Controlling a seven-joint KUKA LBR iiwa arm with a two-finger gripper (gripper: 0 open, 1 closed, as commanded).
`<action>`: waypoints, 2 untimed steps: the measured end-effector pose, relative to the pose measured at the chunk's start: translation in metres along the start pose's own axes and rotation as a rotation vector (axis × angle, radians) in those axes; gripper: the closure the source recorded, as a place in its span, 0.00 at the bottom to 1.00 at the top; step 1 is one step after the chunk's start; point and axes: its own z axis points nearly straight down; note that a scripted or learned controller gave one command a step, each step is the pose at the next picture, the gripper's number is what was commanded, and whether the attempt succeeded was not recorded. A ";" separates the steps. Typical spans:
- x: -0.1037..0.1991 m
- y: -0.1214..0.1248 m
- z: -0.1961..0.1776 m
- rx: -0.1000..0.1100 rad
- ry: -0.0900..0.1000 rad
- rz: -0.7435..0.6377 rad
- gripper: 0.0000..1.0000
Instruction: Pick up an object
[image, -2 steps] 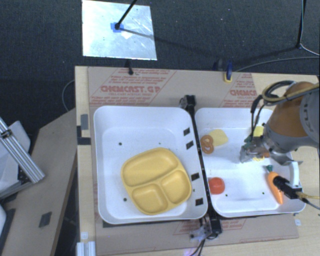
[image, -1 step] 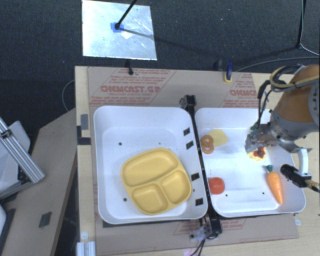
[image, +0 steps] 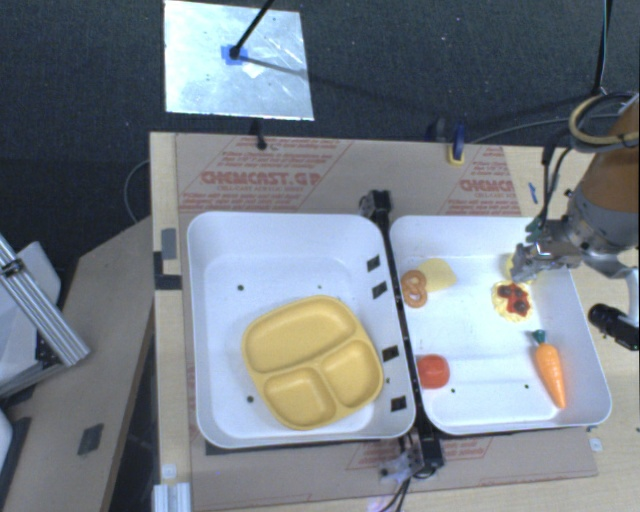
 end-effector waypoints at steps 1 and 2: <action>0.000 0.002 -0.049 0.001 0.001 0.000 1.00; 0.058 0.017 -0.052 0.004 0.004 -0.005 1.00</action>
